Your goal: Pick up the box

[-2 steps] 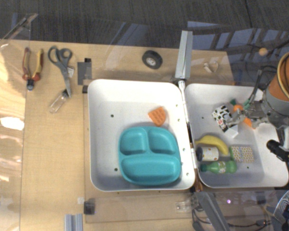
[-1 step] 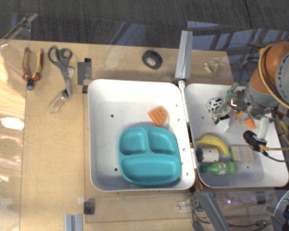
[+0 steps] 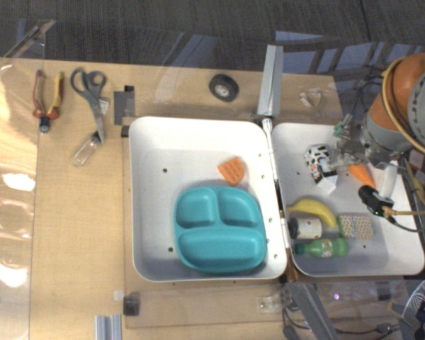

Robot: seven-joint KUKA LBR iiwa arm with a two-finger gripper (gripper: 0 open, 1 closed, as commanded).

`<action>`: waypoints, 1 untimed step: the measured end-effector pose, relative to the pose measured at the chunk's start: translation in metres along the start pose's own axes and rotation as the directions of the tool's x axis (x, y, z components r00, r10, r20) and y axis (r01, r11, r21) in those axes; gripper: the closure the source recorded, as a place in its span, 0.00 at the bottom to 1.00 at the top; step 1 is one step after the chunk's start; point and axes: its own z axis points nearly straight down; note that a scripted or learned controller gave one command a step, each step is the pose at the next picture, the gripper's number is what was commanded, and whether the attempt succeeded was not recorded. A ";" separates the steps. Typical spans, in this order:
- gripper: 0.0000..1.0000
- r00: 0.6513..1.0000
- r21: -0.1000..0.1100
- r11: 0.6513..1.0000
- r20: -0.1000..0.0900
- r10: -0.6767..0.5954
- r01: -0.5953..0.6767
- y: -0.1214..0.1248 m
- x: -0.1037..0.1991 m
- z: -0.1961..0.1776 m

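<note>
Gripper (image 3: 336, 160) low over the right bin (image 3: 411, 261), beside the box (image 3: 316, 163).

Its state can't be made out from this angle, and nothing shows it clamped on anything. The black-and-white box sits in the far left part of the right bin, just left of the gripper and close enough that contact can't be judged. A carrot (image 3: 362, 174) lies just right of it. Nearer the front are a banana (image 3: 314, 211), a can (image 3: 305, 227), a green bottle (image 3: 323, 247) and a patterned pad (image 3: 356, 226). The left bin (image 3: 152, 190) holds a teal tray (image 3: 220, 229).
</note>
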 end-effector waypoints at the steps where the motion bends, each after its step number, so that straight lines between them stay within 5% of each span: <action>1: 1.00 0.955 0.049 0.953 -0.012 -0.297 0.297 -0.035 0.084 -0.064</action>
